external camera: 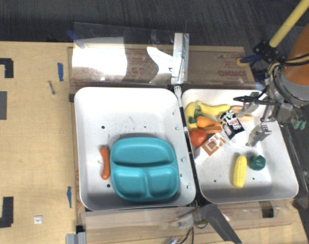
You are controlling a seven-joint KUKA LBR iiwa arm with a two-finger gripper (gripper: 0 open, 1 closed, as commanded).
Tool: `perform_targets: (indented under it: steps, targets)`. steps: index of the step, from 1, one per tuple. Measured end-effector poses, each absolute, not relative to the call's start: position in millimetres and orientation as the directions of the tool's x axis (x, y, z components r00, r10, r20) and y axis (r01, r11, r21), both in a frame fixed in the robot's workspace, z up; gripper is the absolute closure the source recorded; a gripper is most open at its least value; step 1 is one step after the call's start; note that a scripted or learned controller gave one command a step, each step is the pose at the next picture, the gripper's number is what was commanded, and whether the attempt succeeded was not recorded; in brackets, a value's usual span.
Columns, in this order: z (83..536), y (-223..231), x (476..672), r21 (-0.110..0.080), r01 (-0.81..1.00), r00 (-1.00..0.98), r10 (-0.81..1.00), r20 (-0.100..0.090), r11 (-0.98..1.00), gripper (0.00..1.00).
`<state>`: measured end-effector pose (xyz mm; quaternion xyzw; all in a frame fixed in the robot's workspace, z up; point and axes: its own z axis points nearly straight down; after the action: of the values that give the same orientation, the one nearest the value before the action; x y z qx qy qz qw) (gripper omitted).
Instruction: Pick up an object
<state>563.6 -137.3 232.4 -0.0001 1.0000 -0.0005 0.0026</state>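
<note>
Left bin (88,105): a teal divided tray (143,168) is lying at lower centre, an orange sausage-like piece (105,162) just beside its left edge.

Right bin (281,187): a banana (209,109), a carrot (209,121), a tomato (197,136) and small printed cards are crowding the upper left corner; a corn cob (239,170) and a dark green piece (256,161) are sitting near each other at lower centre.

Pincer (257,134): hanging over the right bin's upper right, above the corn cob, grasping nothing visible; whether its fingers are parted, I cannot tell.

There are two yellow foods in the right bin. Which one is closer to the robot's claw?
The corn. It lies by itself just below the gripper, beside a green thing. The banana sits farther off, in the pile at the bin's top left.
</note>
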Motion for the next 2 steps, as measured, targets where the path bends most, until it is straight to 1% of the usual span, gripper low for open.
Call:
perform_targets:
  steps: [1,2]
  targets:
    - [101.5,-143.5,580.4,0.004,-0.068,-0.998,-0.068,0.008,0.998,0.00]
    - [90.6,-108.2,595.4,-0.005,-0.189,-0.982,-0.189,-0.011,0.982,0.00]
